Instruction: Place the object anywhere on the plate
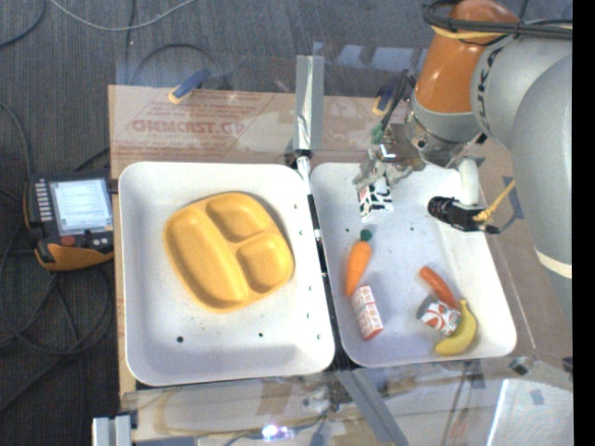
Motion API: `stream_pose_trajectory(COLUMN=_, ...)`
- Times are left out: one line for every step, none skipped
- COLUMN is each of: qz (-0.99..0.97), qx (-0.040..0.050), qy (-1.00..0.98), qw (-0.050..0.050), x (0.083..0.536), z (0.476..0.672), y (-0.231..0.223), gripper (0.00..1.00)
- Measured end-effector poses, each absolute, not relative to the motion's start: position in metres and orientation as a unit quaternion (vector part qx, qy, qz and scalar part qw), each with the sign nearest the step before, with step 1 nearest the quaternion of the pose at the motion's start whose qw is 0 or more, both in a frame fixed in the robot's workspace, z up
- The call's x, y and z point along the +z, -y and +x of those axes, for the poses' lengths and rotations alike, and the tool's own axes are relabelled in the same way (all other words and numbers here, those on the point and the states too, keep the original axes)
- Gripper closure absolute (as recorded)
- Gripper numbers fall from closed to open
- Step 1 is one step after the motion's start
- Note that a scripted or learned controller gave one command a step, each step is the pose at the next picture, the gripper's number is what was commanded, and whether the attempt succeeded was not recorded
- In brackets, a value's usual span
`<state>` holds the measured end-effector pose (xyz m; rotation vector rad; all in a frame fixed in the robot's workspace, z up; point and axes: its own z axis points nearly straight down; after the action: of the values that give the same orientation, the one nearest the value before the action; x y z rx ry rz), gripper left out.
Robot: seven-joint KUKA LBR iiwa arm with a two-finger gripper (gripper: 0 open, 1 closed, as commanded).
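A yellow plate [231,249] with three compartments lies in the left white bin [149,333]. My gripper [376,177] hangs over the far left corner of the right bin [497,328]. A small black-and-white patterned carton [375,201] sits between the fingertips, and the gripper is shut on it. The carton is well to the right of the plate, past the wall between the bins.
In the right bin lie a carrot [357,263], a red-and-white box [368,311], a red sausage-like piece [435,284], a small red-and-white packet [437,318] and a banana [457,333]. A black cable plug [448,209] hangs beside the wrist.
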<state>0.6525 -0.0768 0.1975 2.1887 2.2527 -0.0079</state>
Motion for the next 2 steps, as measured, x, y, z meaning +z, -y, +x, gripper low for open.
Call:
stream_pose_trajectory(qz=0.709, qx=-0.0015, qy=-0.705, qw=0.001, x=0.185, z=0.668, y=-0.01, gripper=1.0)
stream_pose_trajectory(qz=0.683, qx=-0.0018, qy=-0.731, qw=-0.001, x=0.201, z=0.579, y=-0.077, gripper=1.0)
